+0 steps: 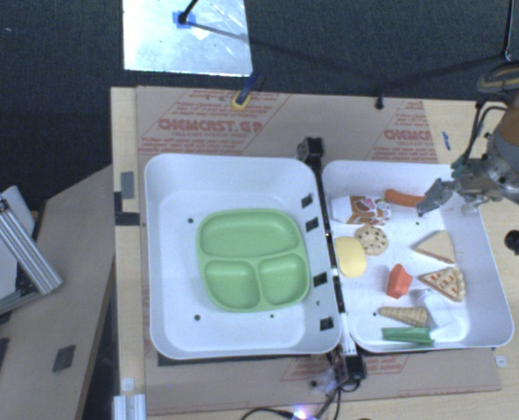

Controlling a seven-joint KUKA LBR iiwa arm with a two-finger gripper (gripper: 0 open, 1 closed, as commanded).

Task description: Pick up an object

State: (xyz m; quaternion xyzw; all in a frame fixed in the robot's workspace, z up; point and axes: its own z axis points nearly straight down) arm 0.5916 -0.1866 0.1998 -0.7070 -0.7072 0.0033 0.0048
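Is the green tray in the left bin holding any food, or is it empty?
Empty. All three compartments of the green tray show bare green plastic; the food pieces lie in the right bin.

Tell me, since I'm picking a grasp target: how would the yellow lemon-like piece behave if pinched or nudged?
The yellow piece looks rounded and smooth, so it may roll or slip from the fingers. It looks like toy food, so probably light and stiff. It lies against the cookie near the bin wall, so a nudge could shift the cookie.

Toy food items lay loose in the right bin (495, 322): orange sausage (404, 198), cookie (373, 239), yellow lemon (350, 257). Pizza wedge (444, 282), cone (404, 315) and green bean (407, 334) lay nearer the front.
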